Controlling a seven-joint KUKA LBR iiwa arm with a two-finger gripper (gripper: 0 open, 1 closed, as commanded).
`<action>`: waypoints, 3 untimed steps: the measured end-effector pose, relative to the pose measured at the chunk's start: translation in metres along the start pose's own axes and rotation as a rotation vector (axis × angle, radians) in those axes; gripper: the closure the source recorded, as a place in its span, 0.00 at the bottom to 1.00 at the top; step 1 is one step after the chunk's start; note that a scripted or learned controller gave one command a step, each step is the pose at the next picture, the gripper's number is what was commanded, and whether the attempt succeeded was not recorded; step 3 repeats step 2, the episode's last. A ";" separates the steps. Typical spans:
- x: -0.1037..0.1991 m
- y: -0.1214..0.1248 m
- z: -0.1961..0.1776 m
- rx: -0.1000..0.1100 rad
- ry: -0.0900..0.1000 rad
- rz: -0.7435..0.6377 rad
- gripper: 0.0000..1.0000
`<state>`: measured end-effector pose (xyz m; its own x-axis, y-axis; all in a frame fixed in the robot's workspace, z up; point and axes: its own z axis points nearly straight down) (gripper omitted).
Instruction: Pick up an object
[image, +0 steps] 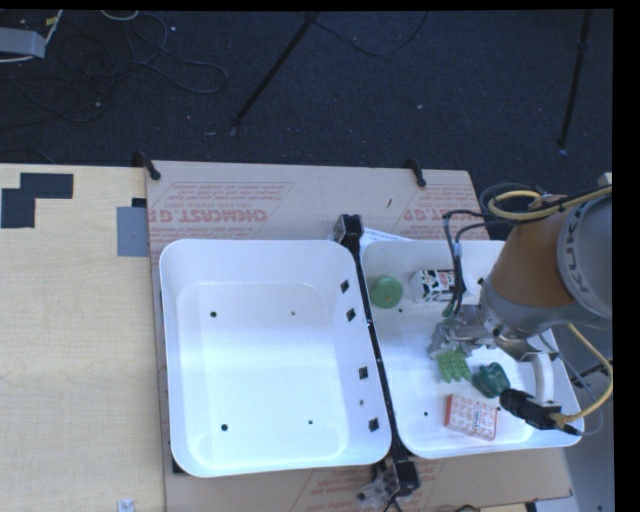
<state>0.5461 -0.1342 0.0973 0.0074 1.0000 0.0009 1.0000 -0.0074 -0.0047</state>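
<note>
Pincer (452, 343) hanging low in right bin (405, 415), lower right of frame, right above green toy (453, 366); spread or pinching, cannot tell. Toy looking light, ridged, probably soft plastic; gripping across narrow middle seeming safest.

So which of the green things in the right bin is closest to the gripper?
The bright green ridged plastic piece, directly beneath the gripper. The round pale green ball sits farther off by the divider, and the dark teal object lies just beyond.
</note>
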 end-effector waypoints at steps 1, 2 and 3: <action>0.061 -0.049 -0.095 -0.007 0.002 -0.012 1.00; 0.164 -0.037 -0.089 -0.001 0.002 -0.018 1.00; 0.164 -0.037 -0.089 -0.001 0.002 -0.018 1.00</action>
